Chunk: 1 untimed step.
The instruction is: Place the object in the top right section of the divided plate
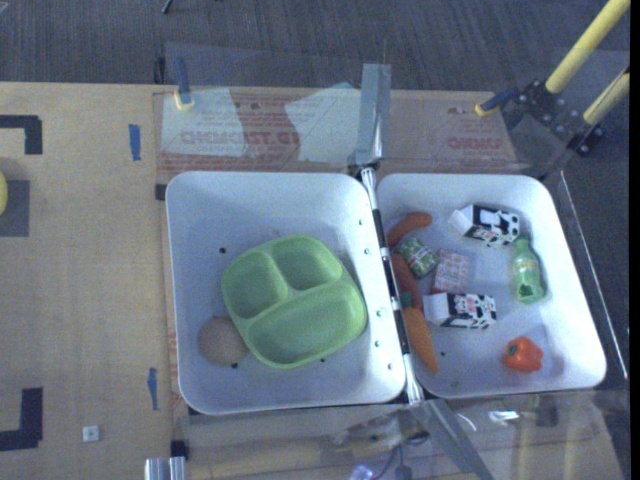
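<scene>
Jaws: I cannot tell how wide mine stand, nor whether they hold anything.
Arm pose: I cannot tell it either, so places below are given thing against thing.
Desk: pale wood, carrying two white bins side by side.
Left bin: holds the tan ball and the divided plate.
Tan ball: round, at the plate's lower left edge, touching or almost touching its rim.
Divided plate: green, flat on the bin floor and turned a little. Its one large section lies on the near side, its long axis rising toward the right. The two small sections lie on the far side.
Right bin: holds the loose things.
Sausage: near the dividing wall, slanting up to the right.
Carrot: below it, long axis nearly up and down the view, narrow end lowest.
Green packet, pink box: just beside each other.
Cow-patterned cartons: one far, one mid-bin.
Green bottle: lying down, cap toward the far side.
Red pepper: near corner, apart from the rest.
</scene>
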### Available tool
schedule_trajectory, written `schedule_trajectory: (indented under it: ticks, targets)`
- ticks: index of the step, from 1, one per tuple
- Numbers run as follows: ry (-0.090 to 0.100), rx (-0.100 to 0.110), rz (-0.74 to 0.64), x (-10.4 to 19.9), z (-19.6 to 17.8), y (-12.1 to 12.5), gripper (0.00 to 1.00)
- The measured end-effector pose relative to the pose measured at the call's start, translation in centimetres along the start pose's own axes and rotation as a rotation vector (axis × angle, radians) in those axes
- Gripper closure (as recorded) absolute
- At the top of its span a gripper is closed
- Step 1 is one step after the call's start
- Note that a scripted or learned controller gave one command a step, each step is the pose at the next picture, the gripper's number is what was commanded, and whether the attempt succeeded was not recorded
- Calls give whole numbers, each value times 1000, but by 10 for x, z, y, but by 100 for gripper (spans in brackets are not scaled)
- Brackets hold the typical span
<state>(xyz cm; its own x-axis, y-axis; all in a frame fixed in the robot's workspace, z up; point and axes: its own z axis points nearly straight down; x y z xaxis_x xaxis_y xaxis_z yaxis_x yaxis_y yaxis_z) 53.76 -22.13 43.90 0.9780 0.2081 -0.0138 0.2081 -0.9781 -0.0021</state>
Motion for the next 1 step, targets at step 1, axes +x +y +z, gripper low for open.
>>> schedule_trajectory:
  ticks: [1]
  targets:
    - [6,2,12,-56,133,-9,100]
